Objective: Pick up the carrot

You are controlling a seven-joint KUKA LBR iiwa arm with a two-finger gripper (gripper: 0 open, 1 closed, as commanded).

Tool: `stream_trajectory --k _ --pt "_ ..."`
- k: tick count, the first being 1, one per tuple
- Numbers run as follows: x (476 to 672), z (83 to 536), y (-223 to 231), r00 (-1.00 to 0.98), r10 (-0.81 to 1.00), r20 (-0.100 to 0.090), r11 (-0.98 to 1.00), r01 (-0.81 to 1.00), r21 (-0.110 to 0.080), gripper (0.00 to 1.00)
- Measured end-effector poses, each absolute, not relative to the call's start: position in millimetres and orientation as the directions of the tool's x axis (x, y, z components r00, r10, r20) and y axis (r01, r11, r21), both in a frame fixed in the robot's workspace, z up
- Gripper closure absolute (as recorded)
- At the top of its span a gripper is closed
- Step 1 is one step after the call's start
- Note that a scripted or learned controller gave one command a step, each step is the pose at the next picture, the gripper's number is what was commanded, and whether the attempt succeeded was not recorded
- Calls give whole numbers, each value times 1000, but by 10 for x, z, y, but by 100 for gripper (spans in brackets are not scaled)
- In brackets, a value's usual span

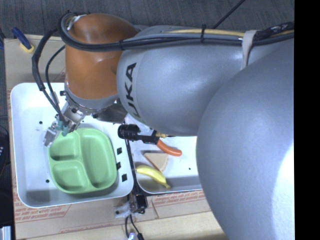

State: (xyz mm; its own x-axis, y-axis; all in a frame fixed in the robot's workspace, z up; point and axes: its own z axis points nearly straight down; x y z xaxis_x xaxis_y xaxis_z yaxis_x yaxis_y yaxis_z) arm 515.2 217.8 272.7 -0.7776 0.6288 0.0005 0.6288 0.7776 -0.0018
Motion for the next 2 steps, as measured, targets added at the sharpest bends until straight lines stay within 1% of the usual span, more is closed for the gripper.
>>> stream_trajectory --k 1,2 --pt "5152 2829 2188 -783 622 0 783 622 -3 100" --pt "5296 3691 1595 -542 841 -1 542 841 -1 100"
